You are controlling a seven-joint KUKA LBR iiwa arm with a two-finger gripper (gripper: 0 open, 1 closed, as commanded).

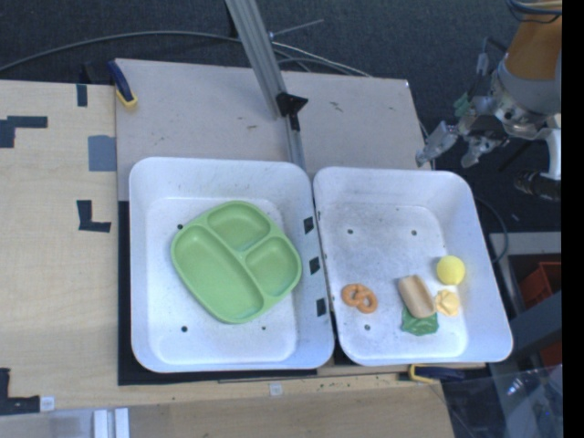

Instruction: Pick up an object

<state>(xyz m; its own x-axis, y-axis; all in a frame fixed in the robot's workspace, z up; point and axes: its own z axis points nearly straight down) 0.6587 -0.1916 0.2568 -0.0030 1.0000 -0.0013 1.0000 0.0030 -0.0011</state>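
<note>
Gripper [453, 146] hangs outside the right bin [474, 210] at its 1 o'clock corner, fingers spread apart and holding nothing. The targets cluster at the bin's 5 o'clock: pretzel [359, 297], bun [415, 295] lying on a green leaf [421, 323], ball [450, 269] and a yellow piece [447, 302] touching the bun. Risk: crowding may let a finger nudge neighbours, or the ball may roll away. The left bin [146, 245] holds a green tray [236, 260]. No legible writing.
</note>
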